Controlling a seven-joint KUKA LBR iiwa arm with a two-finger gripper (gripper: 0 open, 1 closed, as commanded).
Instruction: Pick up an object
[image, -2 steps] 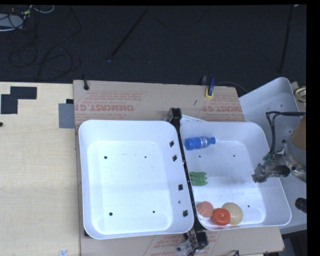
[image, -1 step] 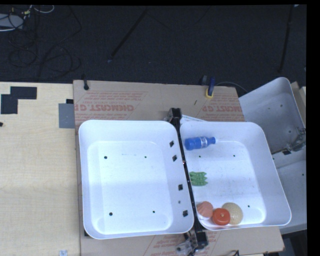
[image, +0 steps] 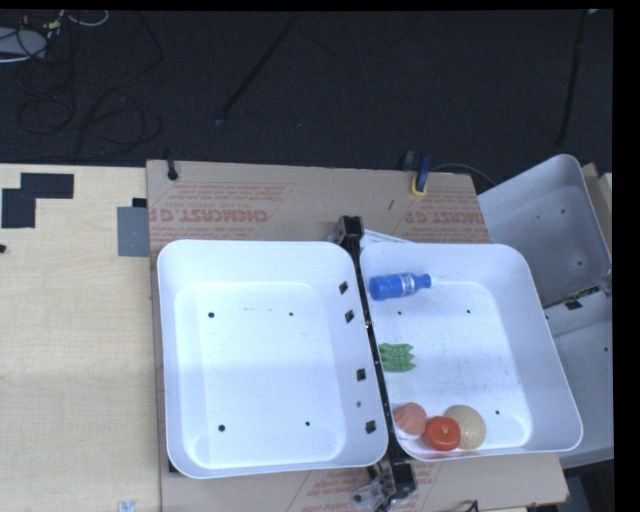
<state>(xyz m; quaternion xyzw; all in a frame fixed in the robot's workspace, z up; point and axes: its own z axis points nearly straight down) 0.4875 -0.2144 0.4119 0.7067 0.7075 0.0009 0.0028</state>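
Blue bottle lying far-left in the right bin: looks light, rigid, slick, prone to rolling, best pinched mid-body; gripper fingers impossible to tell

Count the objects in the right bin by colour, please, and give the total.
Blue: 1, bottle
Green: 1, small green item
Pink: 1, round piece
Red: 1, round piece
Tan: 1, round piece
Total: 5

blue bottle: on its side, right bin, far left | green pods: left-centre | pink, red, tan round pieces: clustered, touching, near edge
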